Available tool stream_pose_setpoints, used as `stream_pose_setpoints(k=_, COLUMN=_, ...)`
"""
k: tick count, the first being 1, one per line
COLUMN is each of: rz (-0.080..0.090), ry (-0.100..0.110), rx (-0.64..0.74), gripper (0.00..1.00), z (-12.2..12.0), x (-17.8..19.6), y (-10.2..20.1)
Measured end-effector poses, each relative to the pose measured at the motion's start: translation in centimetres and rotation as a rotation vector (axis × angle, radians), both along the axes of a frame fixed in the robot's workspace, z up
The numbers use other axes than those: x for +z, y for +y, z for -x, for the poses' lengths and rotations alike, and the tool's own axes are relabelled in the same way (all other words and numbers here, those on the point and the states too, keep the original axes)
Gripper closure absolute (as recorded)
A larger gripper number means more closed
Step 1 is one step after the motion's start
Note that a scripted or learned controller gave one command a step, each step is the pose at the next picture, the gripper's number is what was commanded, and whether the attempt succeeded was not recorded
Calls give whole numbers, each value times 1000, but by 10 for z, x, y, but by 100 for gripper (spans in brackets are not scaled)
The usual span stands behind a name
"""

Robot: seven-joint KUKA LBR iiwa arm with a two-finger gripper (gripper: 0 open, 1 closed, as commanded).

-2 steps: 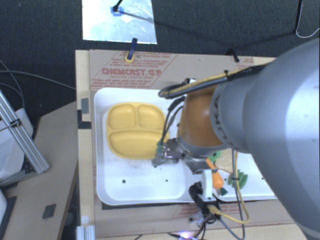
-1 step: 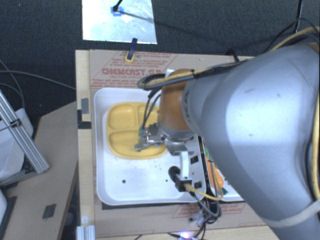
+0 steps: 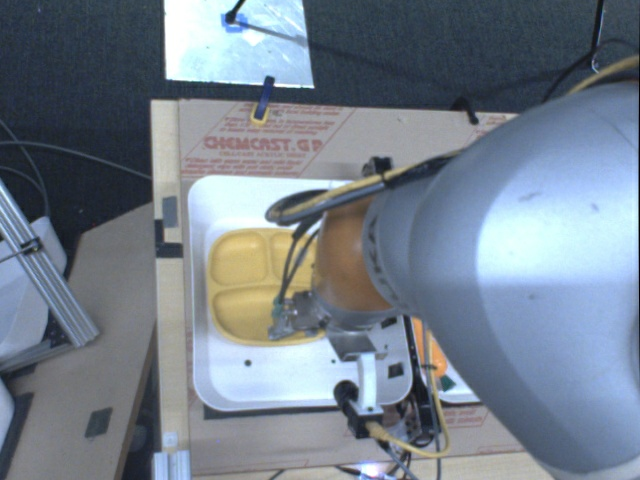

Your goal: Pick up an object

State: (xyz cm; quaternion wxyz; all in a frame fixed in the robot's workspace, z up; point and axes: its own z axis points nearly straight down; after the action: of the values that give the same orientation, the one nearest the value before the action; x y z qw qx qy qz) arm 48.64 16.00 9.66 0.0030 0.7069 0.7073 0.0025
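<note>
Gripper [image 3: 290, 316] hangs at the right edge of the yellow tray [image 3: 238, 263], which lies leftward; I cannot tell its opening or hold.

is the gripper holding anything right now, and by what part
Cannot be told: the arm blocks the view of it above the yellow tray.

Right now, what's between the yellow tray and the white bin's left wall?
Nothing: in the camera view, bare floor separates the yellow tray from the bin wall.
</note>
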Motion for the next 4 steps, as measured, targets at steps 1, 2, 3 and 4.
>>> stream_pose_setpoints(k=1, rz=8, ry=6, rx=-10, gripper=100, z=-1, x=7, y=-7)
stream_pose_setpoints(k=2, rz=4, ry=2, rx=0, gripper=100, z=-129, x=-13, y=-16)
stream_pose_setpoints(k=3, rz=-1, ry=7, rx=-4, gripper=100, z=-42, x=92, y=-56)
stream_pose_setpoints(k=4, rz=-8, ry=-8, rx=7, gripper=100, z=-3, x=278, y=-31)
